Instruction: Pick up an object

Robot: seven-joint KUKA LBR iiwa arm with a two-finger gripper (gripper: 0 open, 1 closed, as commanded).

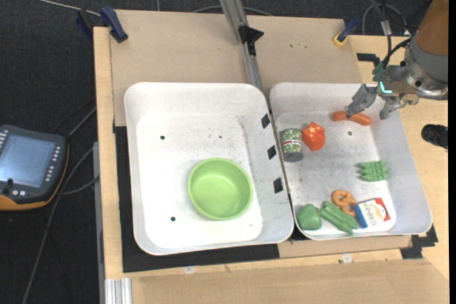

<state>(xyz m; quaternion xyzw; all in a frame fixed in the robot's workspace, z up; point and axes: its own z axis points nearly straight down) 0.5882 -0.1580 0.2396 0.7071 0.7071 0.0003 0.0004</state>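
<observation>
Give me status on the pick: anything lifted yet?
Done: the gripper is open over the right bin's far end. In hand: nothing; its fingers straddle the orange carrot, which lies on the bin floor. Left: close, grasp and lift. The can, red pepper and pretzel sit untouched; the green bowl is in the left bin.

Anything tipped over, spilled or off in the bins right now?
Nothing spilled or damaged. The small can lies on its side near the right bin's left wall, beside the red pepper. The green bowl sits upright in the left bin.
</observation>
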